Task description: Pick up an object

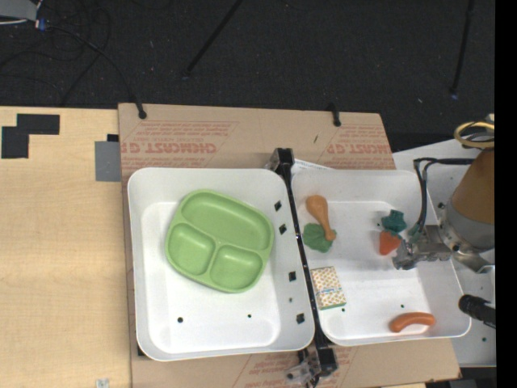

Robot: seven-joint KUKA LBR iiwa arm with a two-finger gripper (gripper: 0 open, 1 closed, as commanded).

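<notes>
Toys lie scattered loose across the right bin (355, 330), spread apart so each can be taken singly, and the gripper (406, 257) hangs low at that bin's right side, just beside a small red piece (388, 243) with a teal piece (395, 221) touching it above. Likely target: the red one, stubby and bright. Whether the jaws are apart cannot be told. Over in the left bin (161, 338) sits a green divided plate (219, 241).

Grey arm with orange band (477, 200): cut off by right edge. Metal two-finger gripper (406, 255): blurred; finger state unreadable. Small red-orange toy (388, 243) with dark teal top (394, 220): contact with gripper indeterminate. Patterned card (328, 287): print too small to read.
</notes>
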